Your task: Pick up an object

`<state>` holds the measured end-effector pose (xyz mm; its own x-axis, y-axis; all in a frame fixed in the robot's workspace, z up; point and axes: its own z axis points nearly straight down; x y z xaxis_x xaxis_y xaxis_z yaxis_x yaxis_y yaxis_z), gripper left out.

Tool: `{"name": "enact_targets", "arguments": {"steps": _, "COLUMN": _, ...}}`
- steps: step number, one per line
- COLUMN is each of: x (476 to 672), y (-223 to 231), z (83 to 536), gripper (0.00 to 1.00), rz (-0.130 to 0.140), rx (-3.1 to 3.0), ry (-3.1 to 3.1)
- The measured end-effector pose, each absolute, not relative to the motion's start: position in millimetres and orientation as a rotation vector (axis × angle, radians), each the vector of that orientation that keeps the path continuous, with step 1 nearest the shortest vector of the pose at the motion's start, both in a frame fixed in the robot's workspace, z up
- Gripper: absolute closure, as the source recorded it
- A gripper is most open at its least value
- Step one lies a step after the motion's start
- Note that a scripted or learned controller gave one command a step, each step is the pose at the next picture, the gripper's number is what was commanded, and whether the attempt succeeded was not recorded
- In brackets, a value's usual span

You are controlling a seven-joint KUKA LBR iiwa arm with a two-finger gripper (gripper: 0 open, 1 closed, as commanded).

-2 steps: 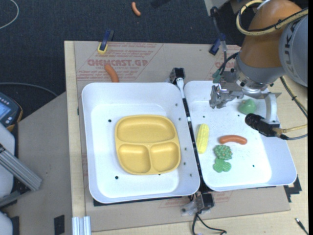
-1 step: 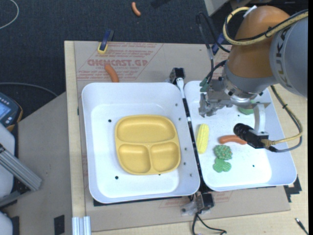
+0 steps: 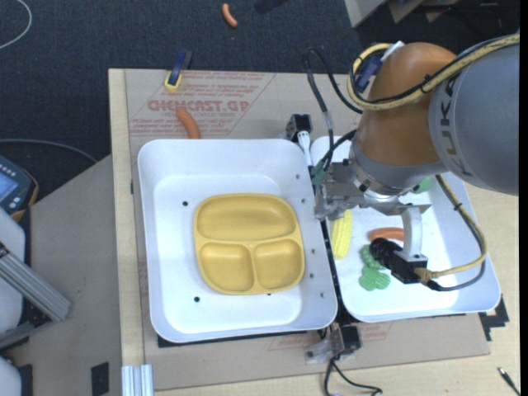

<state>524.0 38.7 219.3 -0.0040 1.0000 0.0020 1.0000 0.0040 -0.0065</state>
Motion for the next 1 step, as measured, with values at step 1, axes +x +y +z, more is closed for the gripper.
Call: {"name": "enact_targets", "arguments": {"steps": 1, "x": 479.4, "y": 81.6, "z": 225.8, "gripper": 1.00, "rz": 0.004, "rx": -2.211, "ry": -2.223}}
